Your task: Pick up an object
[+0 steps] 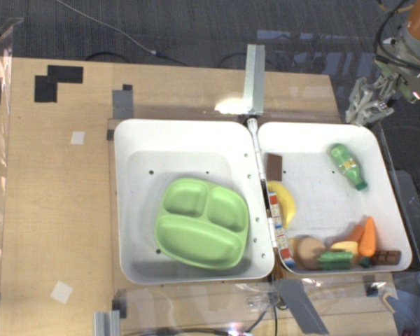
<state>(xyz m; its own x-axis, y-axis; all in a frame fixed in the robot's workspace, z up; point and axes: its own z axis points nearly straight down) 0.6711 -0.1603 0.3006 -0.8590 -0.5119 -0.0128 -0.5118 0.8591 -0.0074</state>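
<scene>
Pale wooden bench top carries two shallow white bins set side by side, with dark carpet behind. In the left white bin lies a light green plastic plate with three compartments, sitting toward the bin's near half. The right white bin holds the small things: a green plastic bottle with a yellow label lying on its side near the far right corner, a yellow banana against the left wall, and a brown rectangular block just beyond the banana. Along the near edge sits a cluster: a round tan ball-like object, a flat green piece, a small yellow piece, an orange carrot leaning upright-ish, and a dark brown bar at the near right corner.

At the upper right, the grey arm's two-finger gripper hangs outside the right bin, just beyond its far right corner. Its pale fingers look somewhat spread, with nothing between them. The green bottle lies nearest to it, inside the bin and apart from the fingertips; the clustered objects are well apart from it.
</scene>
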